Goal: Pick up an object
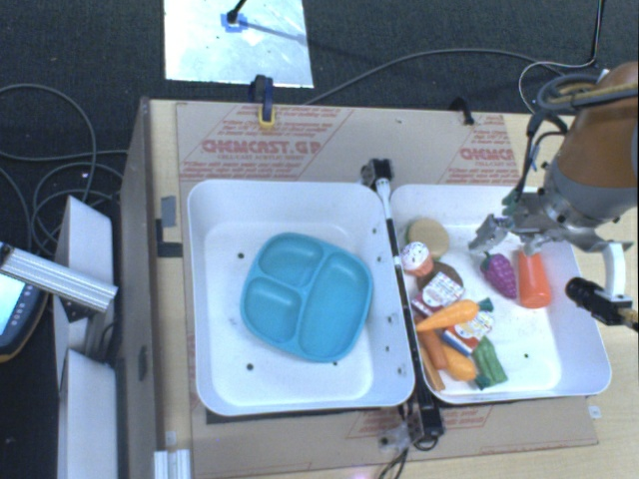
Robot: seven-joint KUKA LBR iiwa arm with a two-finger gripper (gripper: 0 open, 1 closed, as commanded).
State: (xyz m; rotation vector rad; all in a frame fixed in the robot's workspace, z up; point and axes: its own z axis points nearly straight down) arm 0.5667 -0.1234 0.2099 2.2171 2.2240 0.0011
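— Where was the arm [594, 158]?
— It reached in from the right, above the right bin [589, 367]. The gripper [514, 230] hung over the bin's upper part, just above a purple toy [500, 274] and an orange block [533, 279] lying side by side.

— Were the fingers holding anything?
— No. They stood apart, with nothing between them.

— What else lay in that bin?
— A round tan piece [427, 234] near the top left, a small red-and-white pot [415, 258] below it, then a pile by the left wall: a carrot [449, 316], printed packets [441, 290] and a green piece [490, 363].

— And the left bin [215, 267]?
— A blue divided plate [307, 295] lay flat in its middle. Both bins sat on the desk [300, 143].
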